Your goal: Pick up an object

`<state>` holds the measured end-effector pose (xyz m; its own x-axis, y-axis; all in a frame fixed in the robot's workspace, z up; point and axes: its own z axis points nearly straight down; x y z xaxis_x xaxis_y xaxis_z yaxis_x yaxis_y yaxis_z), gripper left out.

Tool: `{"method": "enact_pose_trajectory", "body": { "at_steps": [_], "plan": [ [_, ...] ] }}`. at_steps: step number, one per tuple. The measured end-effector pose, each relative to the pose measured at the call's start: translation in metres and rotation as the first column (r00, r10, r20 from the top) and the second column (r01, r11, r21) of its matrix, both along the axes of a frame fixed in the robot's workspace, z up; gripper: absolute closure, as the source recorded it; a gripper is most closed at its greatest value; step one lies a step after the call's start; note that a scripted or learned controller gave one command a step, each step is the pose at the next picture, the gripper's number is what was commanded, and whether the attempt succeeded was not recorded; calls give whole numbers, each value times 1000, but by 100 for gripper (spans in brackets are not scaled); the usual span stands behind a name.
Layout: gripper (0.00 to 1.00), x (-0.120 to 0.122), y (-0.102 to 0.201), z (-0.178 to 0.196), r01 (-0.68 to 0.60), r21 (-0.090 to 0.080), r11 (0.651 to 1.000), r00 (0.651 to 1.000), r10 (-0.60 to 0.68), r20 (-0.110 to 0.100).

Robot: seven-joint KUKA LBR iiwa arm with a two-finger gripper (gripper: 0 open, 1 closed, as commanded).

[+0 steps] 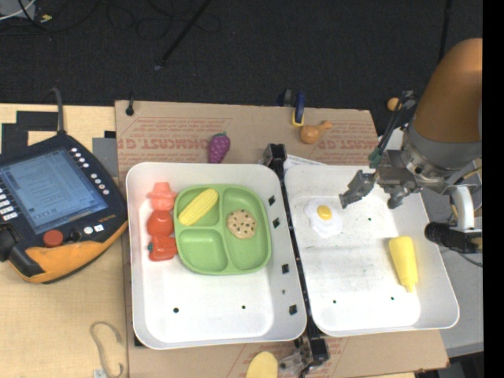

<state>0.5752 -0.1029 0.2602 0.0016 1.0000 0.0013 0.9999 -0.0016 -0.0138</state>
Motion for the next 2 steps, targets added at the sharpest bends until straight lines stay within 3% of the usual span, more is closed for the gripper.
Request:
{"method": "enact_pose_trajectory", "body": {
  "at_steps": [1, 2],
  "plan": [
    [0, 2, 0, 7, -2, -2, 1000, 1000, 2, 13],
    [0, -1, -4, -56, -2, 0, 1000, 1000, 2, 6]
  ]
}}
